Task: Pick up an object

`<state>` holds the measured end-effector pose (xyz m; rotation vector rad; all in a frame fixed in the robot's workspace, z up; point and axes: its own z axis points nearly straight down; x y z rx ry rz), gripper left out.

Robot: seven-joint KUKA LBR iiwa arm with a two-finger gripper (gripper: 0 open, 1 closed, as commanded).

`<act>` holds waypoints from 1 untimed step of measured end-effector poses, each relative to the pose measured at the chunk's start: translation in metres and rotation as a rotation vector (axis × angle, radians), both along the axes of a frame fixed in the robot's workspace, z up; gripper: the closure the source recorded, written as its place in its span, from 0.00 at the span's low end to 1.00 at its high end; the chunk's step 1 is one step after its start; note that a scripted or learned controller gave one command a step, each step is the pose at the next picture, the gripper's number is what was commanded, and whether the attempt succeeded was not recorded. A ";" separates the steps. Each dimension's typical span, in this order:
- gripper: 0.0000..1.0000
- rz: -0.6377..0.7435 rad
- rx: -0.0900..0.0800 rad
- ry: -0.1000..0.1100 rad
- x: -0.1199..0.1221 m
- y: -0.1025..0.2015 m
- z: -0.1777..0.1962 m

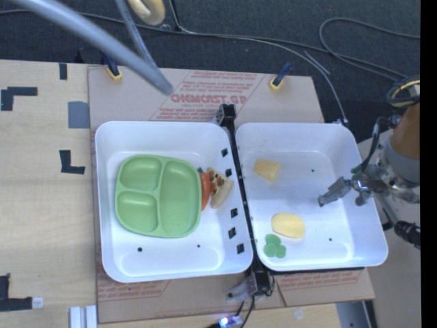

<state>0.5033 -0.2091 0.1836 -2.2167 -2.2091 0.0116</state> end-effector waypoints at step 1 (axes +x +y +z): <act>0.00 0.004 -0.003 -0.012 0.003 0.000 0.006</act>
